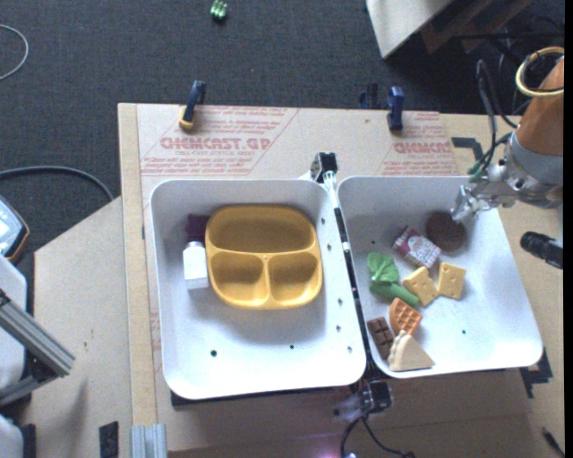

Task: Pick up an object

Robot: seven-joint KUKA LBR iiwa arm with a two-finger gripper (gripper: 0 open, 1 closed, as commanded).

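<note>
Metal claw (466,204) over round brown disc (446,232); grip state unclear; yellow plastic 3-part tray (263,255) in left bin.

Arm (542,134) cut off by right edge. Gripper (467,204) blurred — finger state unreadable. Dark purple item (197,225) mostly hidden behind yellow tray (263,256). Small green obj (218,10) on floor — too small to ID.
</note>
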